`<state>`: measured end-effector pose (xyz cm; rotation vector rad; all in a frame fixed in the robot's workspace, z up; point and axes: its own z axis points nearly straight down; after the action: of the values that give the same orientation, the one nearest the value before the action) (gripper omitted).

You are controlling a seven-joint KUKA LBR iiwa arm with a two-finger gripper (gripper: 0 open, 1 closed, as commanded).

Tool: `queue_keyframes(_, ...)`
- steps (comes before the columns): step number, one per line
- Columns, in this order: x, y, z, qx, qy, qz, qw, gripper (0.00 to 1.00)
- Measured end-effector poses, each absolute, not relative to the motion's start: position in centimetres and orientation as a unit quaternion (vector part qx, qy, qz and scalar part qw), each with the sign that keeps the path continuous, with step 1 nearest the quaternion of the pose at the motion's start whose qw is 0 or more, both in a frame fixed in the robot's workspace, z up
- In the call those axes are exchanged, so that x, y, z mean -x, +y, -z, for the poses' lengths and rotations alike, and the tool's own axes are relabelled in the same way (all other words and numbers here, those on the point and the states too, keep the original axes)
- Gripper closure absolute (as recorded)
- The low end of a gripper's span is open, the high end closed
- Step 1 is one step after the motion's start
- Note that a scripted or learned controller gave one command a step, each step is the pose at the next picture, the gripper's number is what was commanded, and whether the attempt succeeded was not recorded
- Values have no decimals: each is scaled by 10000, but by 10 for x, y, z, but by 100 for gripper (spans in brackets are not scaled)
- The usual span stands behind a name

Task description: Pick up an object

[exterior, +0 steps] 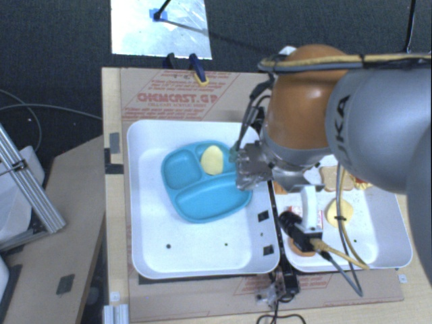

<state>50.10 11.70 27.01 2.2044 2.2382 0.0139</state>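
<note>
The gripper point(244, 174) sat at the right rim of the blue tray point(202, 204) in the left bin point(155, 248); whether it was closed, I could not tell. The lemon point(212, 159) lay just left of it, slightly farther back, in the tray's rear compartment.

A blue divided plate point(200, 189) lies in the left white bin point(155, 248), with a yellow lemon point(212, 159) in its far right compartment. The grey arm point(378, 127) hangs over the seam between the bins, its claw point(244, 171) at the plate's right rim. Small objects lie in the right bin point(395, 248), partly hidden.
</note>
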Motion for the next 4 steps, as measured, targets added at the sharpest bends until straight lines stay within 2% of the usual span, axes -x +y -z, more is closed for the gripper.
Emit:
queue_keyframes(1,-487,65,-262,-7082,7060,3,4,100)
queue_keyframes(2,-488,68,-273,-7049,7093,-14,9,100)
queue_keyframes(3,-488,27,-415,-7067,7075,-74,64,100)
queue_keyframes(4,-487,66,-400,-7045,7097,-13,2,100)
